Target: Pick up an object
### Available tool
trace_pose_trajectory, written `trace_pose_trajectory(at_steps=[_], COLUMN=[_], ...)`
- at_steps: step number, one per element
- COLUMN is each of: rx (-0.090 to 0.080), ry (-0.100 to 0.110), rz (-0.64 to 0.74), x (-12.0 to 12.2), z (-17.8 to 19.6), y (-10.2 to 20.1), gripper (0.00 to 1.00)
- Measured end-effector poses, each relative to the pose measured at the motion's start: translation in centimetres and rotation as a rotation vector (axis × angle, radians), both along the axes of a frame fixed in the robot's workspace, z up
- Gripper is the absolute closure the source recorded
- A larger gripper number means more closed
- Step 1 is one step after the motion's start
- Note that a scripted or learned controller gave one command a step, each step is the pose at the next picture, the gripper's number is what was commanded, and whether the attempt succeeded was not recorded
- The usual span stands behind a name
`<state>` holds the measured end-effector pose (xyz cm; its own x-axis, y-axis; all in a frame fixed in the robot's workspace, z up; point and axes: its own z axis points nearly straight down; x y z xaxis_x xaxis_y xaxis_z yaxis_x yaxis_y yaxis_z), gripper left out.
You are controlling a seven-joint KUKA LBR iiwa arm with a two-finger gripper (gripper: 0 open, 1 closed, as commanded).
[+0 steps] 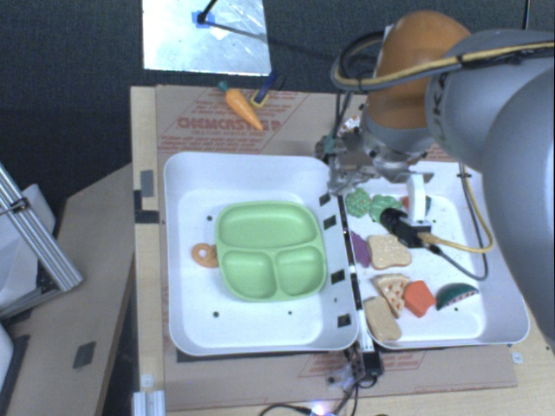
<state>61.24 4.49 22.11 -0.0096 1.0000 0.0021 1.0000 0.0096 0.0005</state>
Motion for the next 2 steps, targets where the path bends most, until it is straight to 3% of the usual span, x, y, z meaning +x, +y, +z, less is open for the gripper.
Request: trace_pose_trajectory(at_steps=[2], rx=[-0.002], ry=[-0.001], rz=[-0.006], x=[0.63], z=[1.28], y=[0.64], gripper=[1.00])
